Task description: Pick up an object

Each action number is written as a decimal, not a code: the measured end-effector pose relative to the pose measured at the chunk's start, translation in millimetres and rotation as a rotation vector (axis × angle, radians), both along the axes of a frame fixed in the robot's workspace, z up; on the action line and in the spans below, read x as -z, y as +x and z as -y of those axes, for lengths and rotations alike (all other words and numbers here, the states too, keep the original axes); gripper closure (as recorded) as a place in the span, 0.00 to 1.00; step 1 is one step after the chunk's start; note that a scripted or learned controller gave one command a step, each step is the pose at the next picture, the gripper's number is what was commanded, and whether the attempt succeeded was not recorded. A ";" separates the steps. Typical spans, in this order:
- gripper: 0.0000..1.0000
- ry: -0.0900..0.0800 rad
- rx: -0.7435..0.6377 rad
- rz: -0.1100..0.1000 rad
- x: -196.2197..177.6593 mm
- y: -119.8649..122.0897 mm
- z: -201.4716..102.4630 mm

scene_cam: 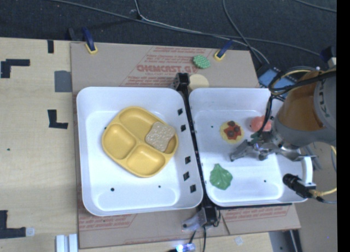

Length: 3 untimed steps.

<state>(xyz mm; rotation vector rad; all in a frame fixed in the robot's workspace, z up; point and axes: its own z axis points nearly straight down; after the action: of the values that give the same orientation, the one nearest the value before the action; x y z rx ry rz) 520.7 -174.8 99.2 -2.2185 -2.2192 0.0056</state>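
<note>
The right bin (249, 189) holds three small items. A round yellow piece with red topping (232, 131) lies near its middle, a pink-orange piece (258, 123) sits just right of it against the arm, and a green leafy piece (221, 176) lies at the front left. My gripper (240, 153) hangs low over the bin floor, between the yellow-red piece and the green piece, touching neither as far as I can see. The grey arm with its orange band (301, 109) comes in from the right.
The left bin (131, 193) carries a yellow divided plate (124, 140) with a tan cracker (160, 136) on it. Behind the bins on the cardboard lie a green dotted piece (201, 61) and a beige disc (200, 80). Cables cross the dark floor at the back.
</note>
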 end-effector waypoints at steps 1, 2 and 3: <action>0.00 -0.001 -0.001 0.005 14.0 0.5 -0.2; 1.00 -0.004 -0.001 0.009 3.1 1.5 0.3; 1.00 0.000 -0.001 0.006 -38.6 1.6 -3.4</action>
<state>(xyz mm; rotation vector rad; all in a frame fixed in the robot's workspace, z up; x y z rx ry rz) 522.3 -171.4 137.8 -2.2204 -2.2230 -0.0009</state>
